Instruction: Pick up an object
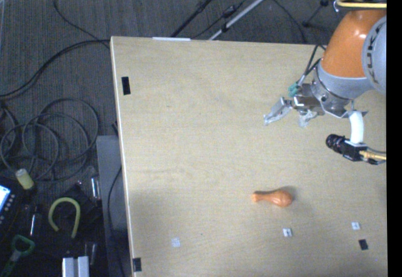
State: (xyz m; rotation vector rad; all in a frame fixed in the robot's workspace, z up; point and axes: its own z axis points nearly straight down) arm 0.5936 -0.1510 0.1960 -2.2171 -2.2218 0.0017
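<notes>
A small orange object, shaped like a gourd with a thin neck pointing left, lies on the tan bench top toward the lower right. My gripper hangs at the right, well above the object in the view and apart from it. Its two silver fingers are spread open, and nothing is between them. The orange band of the arm is above and to the right of the gripper.
A black cylinder on a yellow cable juts out below the wrist. Small tags dot the bench's lower part, and a black mark sits near its left edge. Cables and tools cover the floor left of the bench.
</notes>
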